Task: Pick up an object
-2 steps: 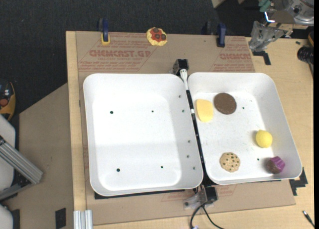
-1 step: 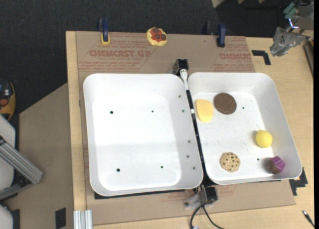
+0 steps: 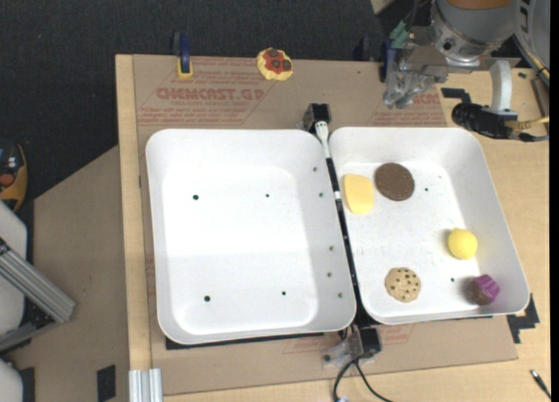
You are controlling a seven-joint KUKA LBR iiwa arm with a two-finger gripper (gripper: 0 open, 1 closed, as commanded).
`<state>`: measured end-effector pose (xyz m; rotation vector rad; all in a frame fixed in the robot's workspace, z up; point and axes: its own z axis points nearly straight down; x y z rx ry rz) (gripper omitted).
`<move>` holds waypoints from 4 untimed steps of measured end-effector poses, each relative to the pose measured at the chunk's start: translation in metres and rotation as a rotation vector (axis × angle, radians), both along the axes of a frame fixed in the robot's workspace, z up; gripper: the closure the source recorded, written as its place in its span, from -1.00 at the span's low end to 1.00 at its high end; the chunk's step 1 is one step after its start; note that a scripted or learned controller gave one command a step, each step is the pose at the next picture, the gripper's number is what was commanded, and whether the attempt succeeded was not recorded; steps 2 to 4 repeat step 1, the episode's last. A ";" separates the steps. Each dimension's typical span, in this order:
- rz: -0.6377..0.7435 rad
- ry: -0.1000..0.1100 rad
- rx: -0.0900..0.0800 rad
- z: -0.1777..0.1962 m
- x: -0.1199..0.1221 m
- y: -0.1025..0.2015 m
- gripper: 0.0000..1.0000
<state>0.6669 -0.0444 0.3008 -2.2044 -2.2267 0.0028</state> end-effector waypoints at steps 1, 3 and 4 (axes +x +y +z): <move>-0.010 -0.003 -0.004 -0.024 -0.011 -0.001 1.00; -0.010 -0.003 -0.004 -0.024 -0.011 -0.001 1.00; -0.010 -0.003 -0.004 -0.024 -0.011 -0.001 1.00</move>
